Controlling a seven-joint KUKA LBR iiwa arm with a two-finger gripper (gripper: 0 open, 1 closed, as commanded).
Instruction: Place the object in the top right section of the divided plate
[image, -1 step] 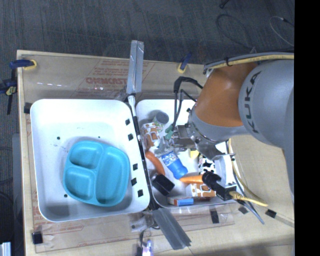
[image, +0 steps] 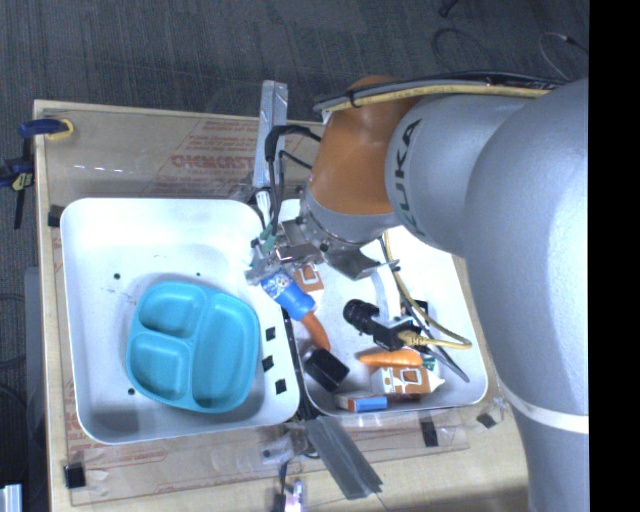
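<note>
"In the left bin, item one: the divided plate, turquoise, three compartments, all bare. Nothing delivered yet."

"And the gripper?"

"Entered as located over the shared rim where the two bins meet, just off the plate's right edge. Whether it is apart or together cannot be told, because the wrist hides it."

"Item two, the task's thing?"

"Judged to be the small blue piece directly under the gripper: a short, rounded body, blue with a paler end toward the gripper, tilted, its lower end beside an orange piece. It sits at the left edge of the right bin, close to the rim. Contact with the gripper is probable but unconfirmed, so no hold is recorded."

"Other stock?"

"A carrot and a small carton, both in the right bin, well apart from the plate."

"Progress, then?"

"Early, by estimate. Left to do: a confirmed hold, carriage across the rim, and release into the plate's upper right section. Which compartment answers to that label is itself uncertain from this slant."
</note>
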